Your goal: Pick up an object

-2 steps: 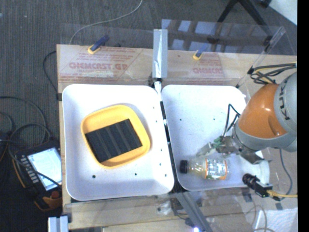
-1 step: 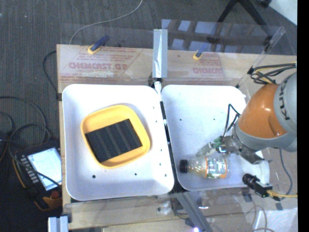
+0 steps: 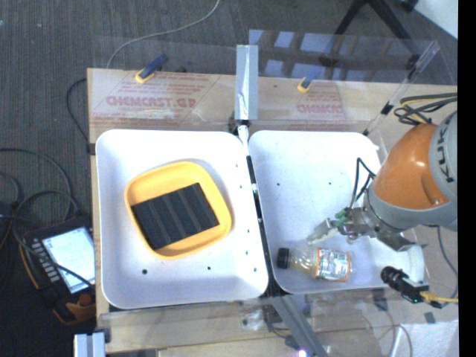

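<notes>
A small clear bottle (image 3: 318,262) with a black cap and an orange label lies on its side near the front edge of the right bin (image 3: 297,169). My gripper (image 3: 332,228) hangs just above and behind the bottle, at the end of the grey arm with its orange band (image 3: 409,173) coming in from the right. No object shows in the gripper. A yellow dish (image 3: 178,208) with a black ribbed slab (image 3: 175,214) in it sits in the middle of the left bin (image 3: 119,155).
The ridge between the two bins (image 3: 253,192) runs front to back. Cables and a black connector (image 3: 394,277) hang by the right bin's front right corner. A tablet (image 3: 63,253) lies on the floor at the left.
</notes>
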You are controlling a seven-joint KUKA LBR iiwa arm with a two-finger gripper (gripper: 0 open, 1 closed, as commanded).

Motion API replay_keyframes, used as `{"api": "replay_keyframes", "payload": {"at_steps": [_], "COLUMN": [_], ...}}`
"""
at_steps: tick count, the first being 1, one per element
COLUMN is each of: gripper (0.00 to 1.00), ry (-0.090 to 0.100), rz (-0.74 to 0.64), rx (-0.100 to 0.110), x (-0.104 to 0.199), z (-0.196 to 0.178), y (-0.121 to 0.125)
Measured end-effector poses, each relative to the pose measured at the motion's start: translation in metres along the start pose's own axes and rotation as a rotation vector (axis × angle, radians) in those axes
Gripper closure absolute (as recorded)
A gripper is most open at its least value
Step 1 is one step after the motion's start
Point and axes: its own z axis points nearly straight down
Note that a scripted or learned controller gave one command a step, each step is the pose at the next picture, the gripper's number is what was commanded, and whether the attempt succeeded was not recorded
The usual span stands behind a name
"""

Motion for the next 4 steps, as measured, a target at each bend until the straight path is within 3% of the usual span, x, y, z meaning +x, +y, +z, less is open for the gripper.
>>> {"api": "replay_keyframes", "payload": {"at_steps": [1,2,3,4], "gripper": [0.0,0.0,0.0,0.0], "ry": [0.0,-0.002,-0.002,-0.005], "rz": [-0.175,-0.272,0.157,0.027], "rx": [0.001,-0.001,0.002,-0.017], "x": [-0.026,-0.027,-0.02,-0.024], "z": [0.016,0.0,-0.011,0.02], "y": [-0.002,-0.001,0.058,0.021]}}
